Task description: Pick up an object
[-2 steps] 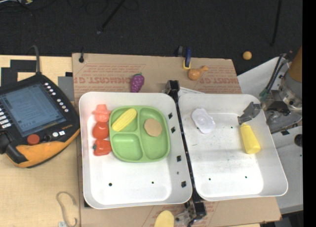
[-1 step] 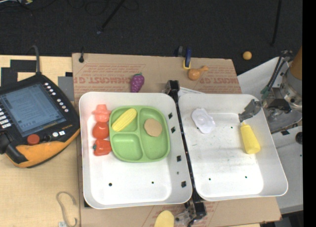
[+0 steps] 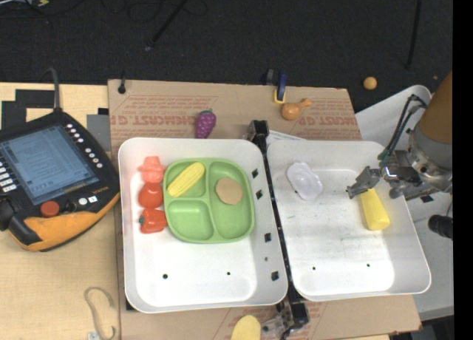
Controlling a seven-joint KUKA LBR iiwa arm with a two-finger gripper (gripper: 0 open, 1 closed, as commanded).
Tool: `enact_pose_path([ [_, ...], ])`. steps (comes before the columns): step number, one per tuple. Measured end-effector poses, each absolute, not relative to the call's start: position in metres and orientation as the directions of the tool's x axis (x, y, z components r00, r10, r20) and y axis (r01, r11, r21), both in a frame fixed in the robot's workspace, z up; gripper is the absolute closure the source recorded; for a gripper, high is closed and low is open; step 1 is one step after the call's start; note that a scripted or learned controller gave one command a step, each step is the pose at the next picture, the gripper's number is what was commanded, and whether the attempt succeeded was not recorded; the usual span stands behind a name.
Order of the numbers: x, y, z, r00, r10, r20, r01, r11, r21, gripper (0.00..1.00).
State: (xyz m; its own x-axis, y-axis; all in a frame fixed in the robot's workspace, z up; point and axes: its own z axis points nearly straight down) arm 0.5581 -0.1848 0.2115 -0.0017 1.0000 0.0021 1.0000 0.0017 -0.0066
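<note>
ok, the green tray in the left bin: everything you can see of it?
The green tray looks like glossy plastic, rounded, with three compartments. It lies flat in the upper part of the left bin. A yellow corn cob lies tilted in the upper-left compartment, a tan disc in the right one. Red toys sit against its left edge.

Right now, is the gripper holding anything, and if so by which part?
Nothing is held. The gripper sits open over the right bin, its fingers just above the top end of the yellow object, which lies flat on the bin floor.

Yellow object cut by bottom edge, arm cropped at right, tablet screen text illegible
</note>
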Motion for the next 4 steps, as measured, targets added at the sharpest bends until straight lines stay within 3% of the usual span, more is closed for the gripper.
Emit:
enact_pose_path([
  [1,0.549,-0.179,0.153,-0.002,1.000,0.003,1.000,0.002,-0.007,0.00],
  [2,0.557,-0.175,0.099,-0.003,1.000,0.007,1.000,0.003,-0.004,0.00],
  [3,0.557,-0.172,0.087,-0.002,1.000,0.007,1.000,0.002,-0.004,0.00],
  [4,0.556,-0.176,0.098,0.006,1.000,0.003,1.000,-0.006,-0.003,1.00],
])
